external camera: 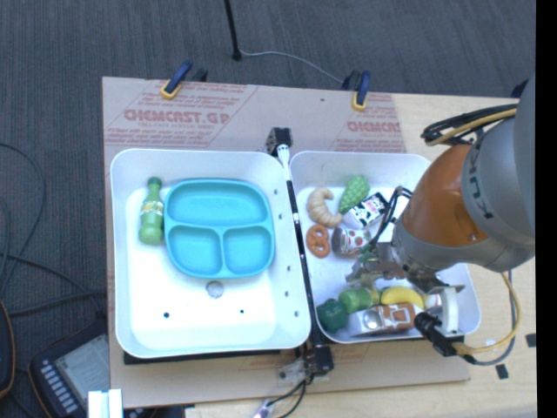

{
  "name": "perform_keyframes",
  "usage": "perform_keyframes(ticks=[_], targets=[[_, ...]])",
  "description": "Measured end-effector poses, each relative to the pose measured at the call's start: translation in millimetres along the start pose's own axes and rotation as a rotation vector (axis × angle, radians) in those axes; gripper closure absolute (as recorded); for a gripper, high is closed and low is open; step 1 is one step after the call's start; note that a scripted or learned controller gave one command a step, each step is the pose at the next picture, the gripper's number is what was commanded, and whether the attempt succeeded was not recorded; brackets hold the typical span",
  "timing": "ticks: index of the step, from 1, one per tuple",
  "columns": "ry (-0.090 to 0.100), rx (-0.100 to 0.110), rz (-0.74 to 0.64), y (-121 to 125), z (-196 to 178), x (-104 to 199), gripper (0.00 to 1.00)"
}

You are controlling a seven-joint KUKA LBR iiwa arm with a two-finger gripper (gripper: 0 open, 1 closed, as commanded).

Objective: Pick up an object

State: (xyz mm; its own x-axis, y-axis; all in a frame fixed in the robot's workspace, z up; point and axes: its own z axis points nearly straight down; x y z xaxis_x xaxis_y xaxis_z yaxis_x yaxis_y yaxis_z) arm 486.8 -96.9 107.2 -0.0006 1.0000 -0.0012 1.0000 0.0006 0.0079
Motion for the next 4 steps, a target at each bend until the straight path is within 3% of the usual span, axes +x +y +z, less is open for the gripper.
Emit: perform_keyframes(ticks=[1,2,3,4], targets=[[0.000,0.001,0.000,0,0,0,0.00],[0.001,0.001,0.000,0,-9,1,1.00],[0.001,0.001,-0.001,0,-9,1,0.00],[0.000,0.004,0.001,-2,20,-2,0.00]])
